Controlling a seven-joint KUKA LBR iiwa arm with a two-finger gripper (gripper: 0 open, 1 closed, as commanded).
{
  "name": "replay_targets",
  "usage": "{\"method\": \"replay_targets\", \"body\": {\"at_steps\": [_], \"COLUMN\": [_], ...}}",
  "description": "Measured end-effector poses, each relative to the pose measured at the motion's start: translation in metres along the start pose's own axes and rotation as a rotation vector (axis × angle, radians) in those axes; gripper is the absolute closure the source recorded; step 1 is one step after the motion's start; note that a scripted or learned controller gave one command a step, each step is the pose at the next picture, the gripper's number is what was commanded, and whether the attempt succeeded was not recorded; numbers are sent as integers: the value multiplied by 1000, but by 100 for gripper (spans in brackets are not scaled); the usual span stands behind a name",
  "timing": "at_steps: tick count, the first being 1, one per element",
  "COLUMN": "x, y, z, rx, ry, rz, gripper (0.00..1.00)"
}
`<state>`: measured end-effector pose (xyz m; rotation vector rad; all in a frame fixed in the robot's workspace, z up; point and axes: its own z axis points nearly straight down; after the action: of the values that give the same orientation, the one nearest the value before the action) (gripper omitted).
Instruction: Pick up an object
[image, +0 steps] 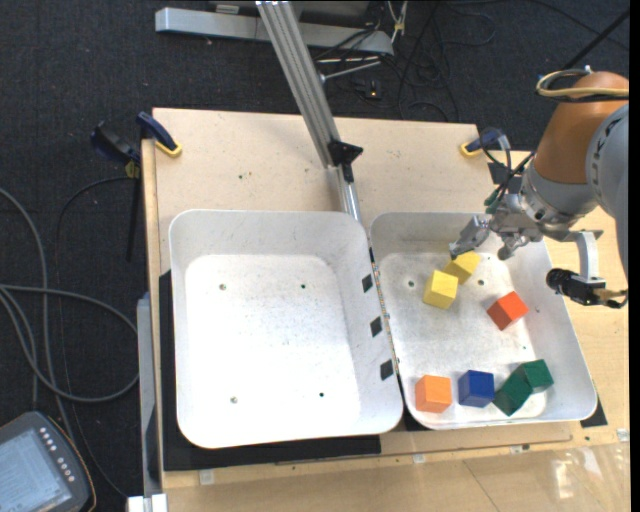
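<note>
**Gripper over the right bin's far side, beside a yellow block**

The gripper hangs over the far part of the right bin, its two fingers spread apart and angled downward. Nothing sits between them. Just below the fingers lies a small yellow block, close to the fingertip nearest it — whether they touch, I cannot tell. A larger yellow cube rests just beside that block, toward the bin's middle.

An orange-red cube lies well apart from the yellow pair, nearer the bin's right wall. Along the near edge of the right bin stand four more: an orange cube, a blue cube, a dark green block and a green cube — the two green ones touching each other near the bin's near-right corner.

The left bin lies beside the right one on the bench, their rims meeting along the middle.
</note>
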<state>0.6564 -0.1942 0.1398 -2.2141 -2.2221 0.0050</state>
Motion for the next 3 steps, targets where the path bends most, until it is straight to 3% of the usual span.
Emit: {"method": "replay_targets", "body": {"at_steps": [1, 2, 3], "x": [1, 1, 7], "y": [2, 3, -2], "z": [43, 32, -29], "rx": [-10, -12, -13], "ry": [1, -3, -3], "rz": [1, -1, 1], "gripper": [0, 100, 100]}}
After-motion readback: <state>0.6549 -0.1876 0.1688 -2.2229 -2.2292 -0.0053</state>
